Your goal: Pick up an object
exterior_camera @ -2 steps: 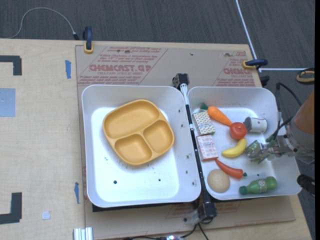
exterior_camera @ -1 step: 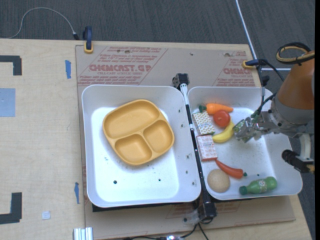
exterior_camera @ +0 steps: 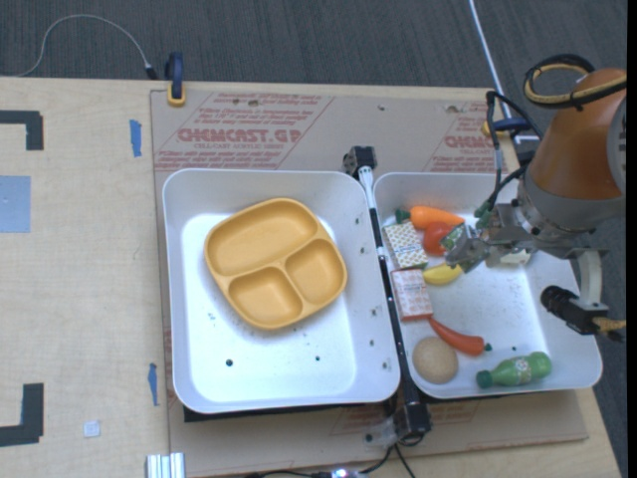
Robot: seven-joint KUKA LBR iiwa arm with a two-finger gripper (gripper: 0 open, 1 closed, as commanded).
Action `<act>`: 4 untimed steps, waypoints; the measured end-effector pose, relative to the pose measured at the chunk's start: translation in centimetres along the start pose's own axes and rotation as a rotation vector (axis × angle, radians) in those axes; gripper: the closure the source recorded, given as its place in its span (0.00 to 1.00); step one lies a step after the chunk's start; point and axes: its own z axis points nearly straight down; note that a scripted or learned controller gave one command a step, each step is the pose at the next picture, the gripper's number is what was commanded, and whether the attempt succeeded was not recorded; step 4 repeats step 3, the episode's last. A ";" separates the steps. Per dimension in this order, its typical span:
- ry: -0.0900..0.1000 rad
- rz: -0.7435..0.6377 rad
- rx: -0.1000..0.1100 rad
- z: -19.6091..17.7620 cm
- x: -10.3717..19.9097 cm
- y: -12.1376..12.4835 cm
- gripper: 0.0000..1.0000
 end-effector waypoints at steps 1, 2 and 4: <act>0.001 0.000 0.001 0.4 7.6 6.5 1.00; 0.002 0.000 0.005 -0.6 16.5 4.5 1.00; 0.000 0.003 0.005 -0.7 13.5 -0.8 1.00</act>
